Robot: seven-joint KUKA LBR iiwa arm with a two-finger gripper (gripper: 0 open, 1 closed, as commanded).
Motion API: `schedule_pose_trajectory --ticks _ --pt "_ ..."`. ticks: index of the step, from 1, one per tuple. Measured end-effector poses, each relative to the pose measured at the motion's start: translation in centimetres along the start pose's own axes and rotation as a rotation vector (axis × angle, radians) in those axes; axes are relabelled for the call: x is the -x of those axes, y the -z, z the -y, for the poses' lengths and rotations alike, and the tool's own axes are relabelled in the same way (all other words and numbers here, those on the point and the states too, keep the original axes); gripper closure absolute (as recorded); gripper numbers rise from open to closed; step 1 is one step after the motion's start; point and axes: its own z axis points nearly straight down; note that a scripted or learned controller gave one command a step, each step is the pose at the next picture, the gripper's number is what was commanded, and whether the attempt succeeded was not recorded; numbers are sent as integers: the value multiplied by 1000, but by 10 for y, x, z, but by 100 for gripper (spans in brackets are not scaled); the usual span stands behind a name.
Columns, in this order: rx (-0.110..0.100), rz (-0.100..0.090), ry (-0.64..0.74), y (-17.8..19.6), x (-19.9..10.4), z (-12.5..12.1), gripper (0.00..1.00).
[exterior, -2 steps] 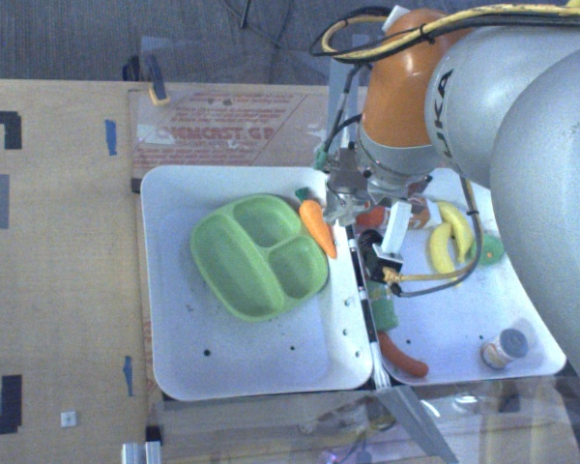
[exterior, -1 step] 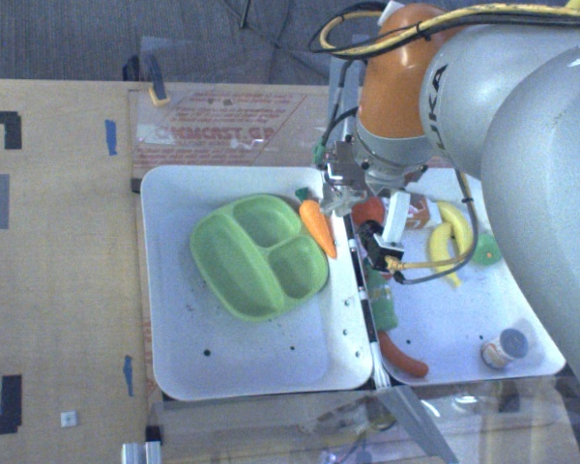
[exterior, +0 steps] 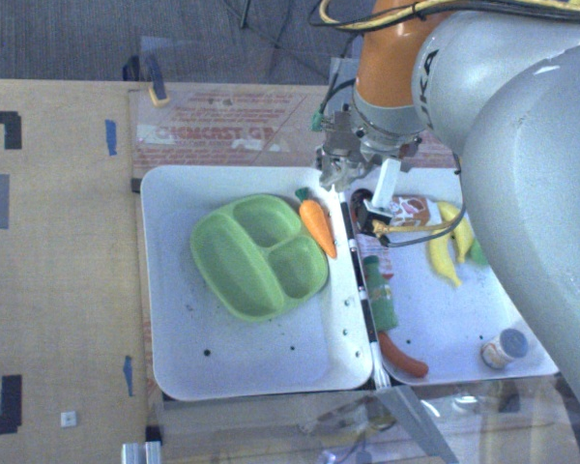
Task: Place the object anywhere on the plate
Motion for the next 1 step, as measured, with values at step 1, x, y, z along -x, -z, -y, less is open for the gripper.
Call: schedule_pose_trajectory --ticks 1 --pt "-3 0 3 -9 4 0 100"
